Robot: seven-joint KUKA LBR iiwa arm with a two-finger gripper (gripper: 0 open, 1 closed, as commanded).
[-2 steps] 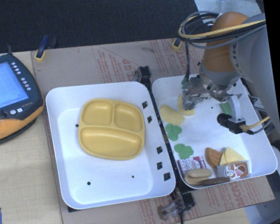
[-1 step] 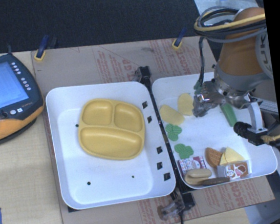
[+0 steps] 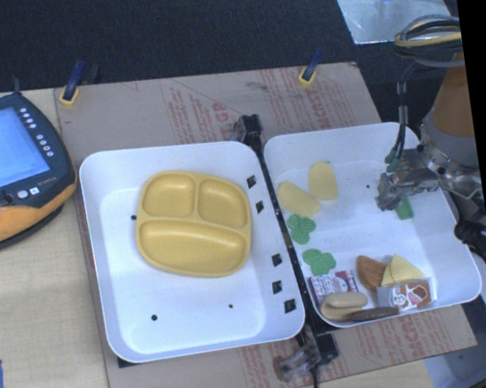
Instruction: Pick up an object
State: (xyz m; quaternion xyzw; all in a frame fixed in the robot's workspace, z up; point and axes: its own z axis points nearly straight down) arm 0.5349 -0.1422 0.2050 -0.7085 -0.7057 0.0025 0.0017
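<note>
My gripper (image 3: 397, 192) hangs over the right side of the right bin (image 3: 352, 142), near its right wall. Two pale yellow pieces (image 3: 297, 197) (image 3: 322, 180) lie at the bin's upper left, well left of the gripper. Below them are two green leafy pieces (image 3: 301, 228) (image 3: 318, 261). Along the front edge lie a hot dog bun (image 3: 341, 304), a small red and white pack (image 3: 346, 282), a brown piece (image 3: 370, 269), a yellow wedge (image 3: 402, 268) and a small carton (image 3: 410, 294). A small green bit (image 3: 405, 209) shows just under the gripper; I cannot make out what it is.
The left bin (image 3: 120, 277) holds a yellow divided plate (image 3: 195, 222). A teach pendant (image 3: 6, 168) lies on the bench at the far left. A black divider with clips (image 3: 275, 229) runs between the bins. The arm's orange band (image 3: 450, 106) is at the right edge.
</note>
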